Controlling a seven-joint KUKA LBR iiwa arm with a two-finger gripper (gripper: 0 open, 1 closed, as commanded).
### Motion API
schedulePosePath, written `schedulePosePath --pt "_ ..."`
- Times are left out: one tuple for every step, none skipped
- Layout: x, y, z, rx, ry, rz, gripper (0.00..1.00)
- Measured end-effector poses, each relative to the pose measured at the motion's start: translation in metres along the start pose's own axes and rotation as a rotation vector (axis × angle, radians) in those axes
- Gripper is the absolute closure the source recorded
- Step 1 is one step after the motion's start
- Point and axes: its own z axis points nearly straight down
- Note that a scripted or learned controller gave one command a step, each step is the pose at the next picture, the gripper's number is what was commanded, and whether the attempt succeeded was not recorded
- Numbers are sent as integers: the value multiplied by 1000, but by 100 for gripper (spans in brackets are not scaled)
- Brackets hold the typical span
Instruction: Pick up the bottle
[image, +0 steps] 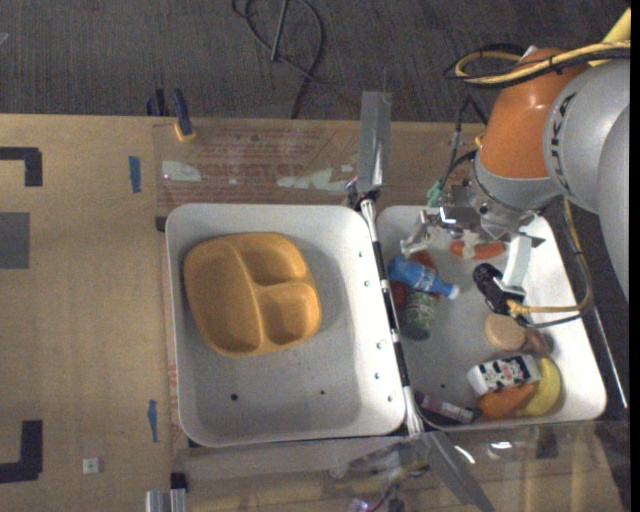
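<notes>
Two white bins; one yellow tray centre-left; one blue bottle right bin. Gripper upper right, fingers' state unclear, partly hidden by arm.

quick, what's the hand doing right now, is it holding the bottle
Hand: over the right bin, nothing visibly held; open or closed cannot be told. The blue bottle lies in that bin beside it.

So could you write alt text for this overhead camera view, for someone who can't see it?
A grey robot arm with an orange band reaches from the right over the right white bin, its gripper hovering just above a blue plastic bottle lying among a banana, a small carton and other clutter. The left white bin holds a yellow divided plate.
</notes>
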Motion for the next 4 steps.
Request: schedulePosePath --pt "-40 5 95 -4 0 -129 0" --pt "-54 -66 97 -6 0 -114 0" --pt "-105 -122 97 -9 1 282 0" --pt "-103 -123 63 1 1 239 0"
